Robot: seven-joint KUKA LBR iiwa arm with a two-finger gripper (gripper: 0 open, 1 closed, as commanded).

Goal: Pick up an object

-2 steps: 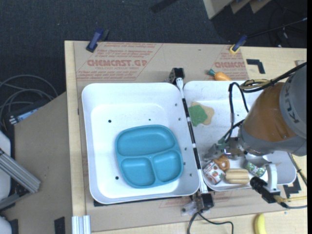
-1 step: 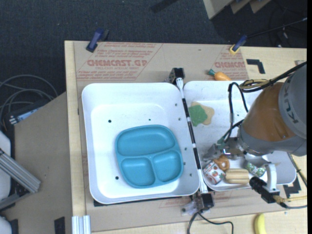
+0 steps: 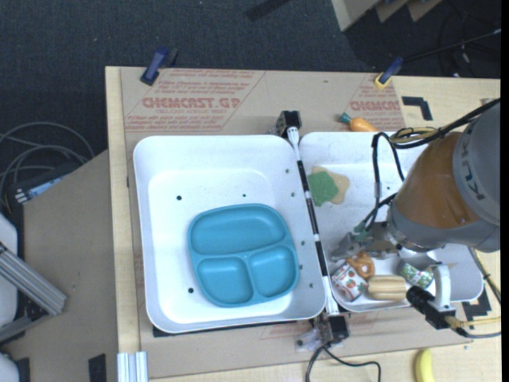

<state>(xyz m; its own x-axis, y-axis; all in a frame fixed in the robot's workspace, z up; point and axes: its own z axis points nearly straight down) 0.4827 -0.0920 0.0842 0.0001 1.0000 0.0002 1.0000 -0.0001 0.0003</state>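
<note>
The grey arm with its orange band [image 3: 436, 185] reaches down into the right bin [image 3: 350, 146]. My gripper [image 3: 367, 243] sits low over a cluster of small objects near the bin's front left. Just below it lie an orange pretzel-shaped piece [image 3: 362, 264], a red-and-white packet [image 3: 347, 281], a tan bread-roll-like object [image 3: 386, 288] and a small green-labelled item [image 3: 417, 275]. A green piece on a tan flat piece [image 3: 325, 185] lies farther back in the same bin. The arm's body hides the gripper's tips.
The left bin [image 3: 159, 173] holds a blue divided tray [image 3: 242, 253]. An orange carrot-like object [image 3: 359, 122] lies on the bench behind the right bin. A yellow object [image 3: 424, 366] rests at the bench's front right edge. Black cables [image 3: 387, 146] loop off the arm.
</note>
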